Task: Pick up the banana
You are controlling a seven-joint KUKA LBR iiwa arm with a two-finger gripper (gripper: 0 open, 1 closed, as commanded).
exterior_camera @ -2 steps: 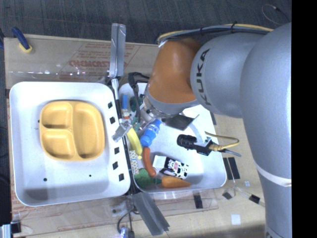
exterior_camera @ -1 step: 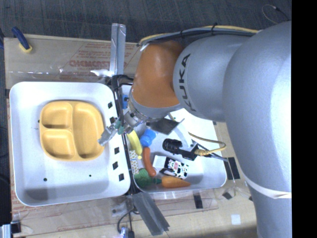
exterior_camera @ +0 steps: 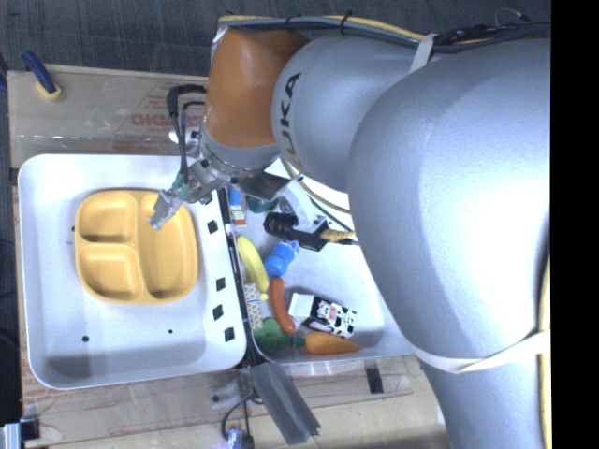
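Tool (exterior_camera: 167,209) over the yellow tray (exterior_camera: 136,246), grip state unclear; approach step, so you steer right onto the banana (exterior_camera: 251,262).

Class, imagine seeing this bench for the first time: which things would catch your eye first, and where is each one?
The big grey arm with its orange band fills the right and top of the view. In the left bin lies a yellow divided tray, with the gripper over its upper right corner. The banana lies in the right bin beside the divider, among carrots and other small items.
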